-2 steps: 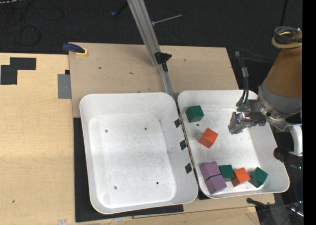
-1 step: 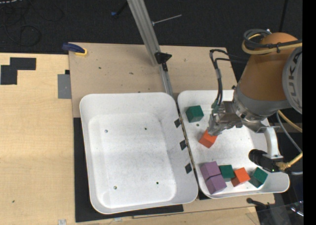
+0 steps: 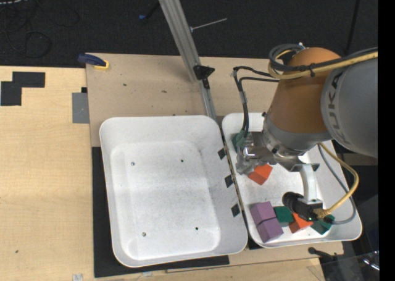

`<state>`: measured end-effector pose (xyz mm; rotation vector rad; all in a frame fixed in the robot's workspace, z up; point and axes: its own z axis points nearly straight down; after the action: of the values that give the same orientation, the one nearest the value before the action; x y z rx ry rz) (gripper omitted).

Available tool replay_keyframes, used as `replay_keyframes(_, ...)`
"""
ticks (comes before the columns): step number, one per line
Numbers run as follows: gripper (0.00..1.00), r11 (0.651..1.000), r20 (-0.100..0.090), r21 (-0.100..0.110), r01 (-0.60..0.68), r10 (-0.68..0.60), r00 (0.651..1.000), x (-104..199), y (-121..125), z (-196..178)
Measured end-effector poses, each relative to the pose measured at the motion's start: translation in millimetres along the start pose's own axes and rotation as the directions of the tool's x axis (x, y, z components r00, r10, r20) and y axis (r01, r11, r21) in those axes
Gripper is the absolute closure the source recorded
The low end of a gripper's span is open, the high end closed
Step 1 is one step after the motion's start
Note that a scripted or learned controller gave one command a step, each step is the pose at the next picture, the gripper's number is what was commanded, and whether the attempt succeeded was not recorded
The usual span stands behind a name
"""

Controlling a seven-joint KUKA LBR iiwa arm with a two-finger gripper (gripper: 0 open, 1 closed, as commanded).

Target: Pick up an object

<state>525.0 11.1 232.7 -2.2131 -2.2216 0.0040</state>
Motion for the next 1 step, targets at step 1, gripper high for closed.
replay_keyframes(1, 1.0, 1.0, 0.002, -0.003, -0.001, 0.001, 1.0, 43.1, 9.2, -3.1)
